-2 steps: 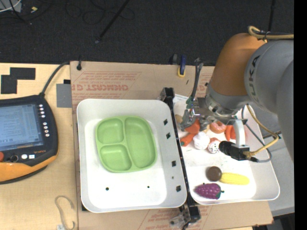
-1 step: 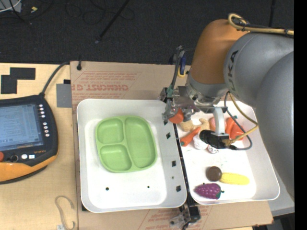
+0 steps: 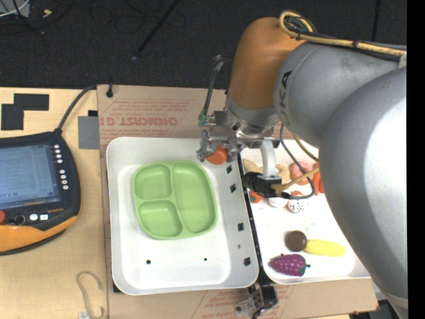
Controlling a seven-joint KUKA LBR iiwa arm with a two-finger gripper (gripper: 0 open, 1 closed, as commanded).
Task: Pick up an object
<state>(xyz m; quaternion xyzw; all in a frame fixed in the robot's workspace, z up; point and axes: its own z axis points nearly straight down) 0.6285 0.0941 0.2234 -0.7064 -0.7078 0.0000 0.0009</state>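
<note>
Gripper (image 3: pixel 214 153) hovers over the left bin's (image 3: pixel 123 178) far-right corner — fingers closed around a small orange object (image 3: pixel 216 156).

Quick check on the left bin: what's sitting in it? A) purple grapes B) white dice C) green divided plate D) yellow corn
C: the green divided plate with three compartments lies in the left bin; the purple grapes and the yellow piece lie in the right bin.
</note>
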